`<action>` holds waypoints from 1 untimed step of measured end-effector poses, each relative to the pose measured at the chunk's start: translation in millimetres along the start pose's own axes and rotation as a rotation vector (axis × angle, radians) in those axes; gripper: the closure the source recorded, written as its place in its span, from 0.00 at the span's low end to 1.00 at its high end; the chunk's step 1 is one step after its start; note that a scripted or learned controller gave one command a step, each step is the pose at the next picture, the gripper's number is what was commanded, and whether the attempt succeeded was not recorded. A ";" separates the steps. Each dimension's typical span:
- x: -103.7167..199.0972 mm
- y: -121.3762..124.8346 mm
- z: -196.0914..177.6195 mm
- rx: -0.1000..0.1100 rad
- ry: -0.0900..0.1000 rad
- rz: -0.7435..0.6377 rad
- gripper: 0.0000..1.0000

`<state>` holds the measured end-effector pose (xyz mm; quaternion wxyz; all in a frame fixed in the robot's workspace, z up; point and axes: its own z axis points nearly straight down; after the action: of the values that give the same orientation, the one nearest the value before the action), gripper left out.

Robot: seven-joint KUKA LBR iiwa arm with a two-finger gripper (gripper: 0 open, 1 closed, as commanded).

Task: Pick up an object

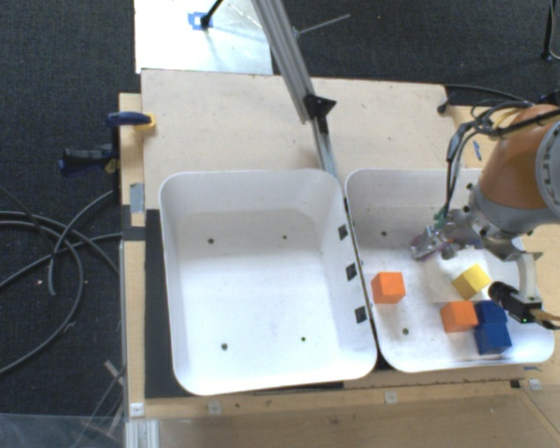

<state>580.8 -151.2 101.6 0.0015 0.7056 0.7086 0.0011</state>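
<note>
My gripper [432,244] hangs low over the middle of the right bin [392,199], at the end of the grey arm with its orange band [513,171]. An orange cube [387,287] lies on the bin floor just below and left of the gripper, apart from it. A yellow block [471,280] sits to the gripper's lower right. Near the bin's front right corner an orange block [458,316] rests against a blue block [492,328]. The view does not show anything held by the gripper.
The left bin [182,250] stands beside the right one, sharing a ridge with black markers [351,271]. A slanted metal pole [289,49] crosses the back of the bench. Cables lie on the floor at left.
</note>
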 end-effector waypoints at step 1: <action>76.2 -40.1 -93.0 -0.003 0.003 -0.006 1.00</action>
<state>540.0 -75.1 194.3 0.0015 0.7034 0.7108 0.0032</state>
